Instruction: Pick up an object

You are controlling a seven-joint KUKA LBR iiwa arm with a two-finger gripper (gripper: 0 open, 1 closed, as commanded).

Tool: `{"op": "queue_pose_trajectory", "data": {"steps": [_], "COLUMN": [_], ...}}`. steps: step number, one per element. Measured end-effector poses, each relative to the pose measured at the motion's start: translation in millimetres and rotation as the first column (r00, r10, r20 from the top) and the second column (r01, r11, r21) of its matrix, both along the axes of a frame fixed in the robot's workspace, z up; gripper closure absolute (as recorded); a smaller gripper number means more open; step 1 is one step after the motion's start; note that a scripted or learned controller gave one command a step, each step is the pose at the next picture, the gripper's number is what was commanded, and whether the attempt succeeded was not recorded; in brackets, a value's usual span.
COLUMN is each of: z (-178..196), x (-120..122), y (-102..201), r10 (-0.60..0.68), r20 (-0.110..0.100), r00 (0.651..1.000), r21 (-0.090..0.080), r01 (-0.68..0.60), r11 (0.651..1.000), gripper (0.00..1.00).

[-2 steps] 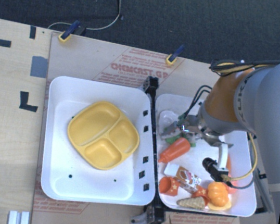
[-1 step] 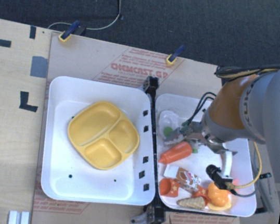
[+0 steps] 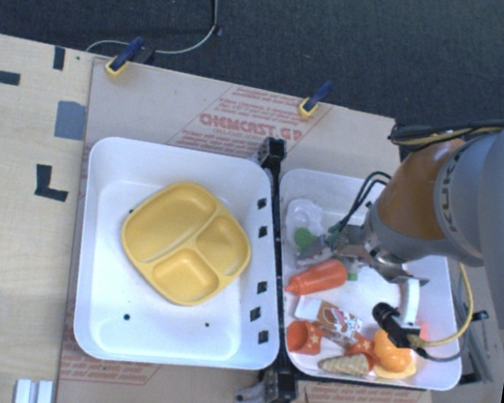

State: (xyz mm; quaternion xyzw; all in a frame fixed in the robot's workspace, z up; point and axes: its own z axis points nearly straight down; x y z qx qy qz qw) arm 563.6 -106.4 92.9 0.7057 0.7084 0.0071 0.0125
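Camera view showed the gripper (image 3: 338, 247) low in the right bin (image 3: 439, 368), over the carrot (image 3: 318, 277); its grip state was unclear.

The right bin (image 3: 452, 303) has a little pile of toy food: an orange carrot (image 3: 318, 277) lying at a slant near the divider, something green (image 3: 307, 240) just above it beside a clear plastic piece (image 3: 301, 215), and a red-and-white wrapped snack (image 3: 339, 322) lower down. Along the front wall sit a red tomato-ish piece (image 3: 300, 336), a tan cone-shaped bit (image 3: 345, 363) and an orange fruit (image 3: 394, 359).
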Motion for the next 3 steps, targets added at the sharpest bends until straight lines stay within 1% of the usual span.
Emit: {"op": "queue_pose_trajectory", "data": {"steps": [1,2,3], "z": [-1,12,102], "x": [-4,-3,-13], "y": [-6,-11,11], "r10": [0.001,-0.003,0.0], "r20": [-0.003,0.002,-0.022], "r00": [1.0,1.0,1.0], "r21": [0.003,-0.007,0.008], "r01": [-0.001,0.003,0.0], "r11": [1.0,1.0,1.0], "gripper": [0.0,1.0,1.0]}}
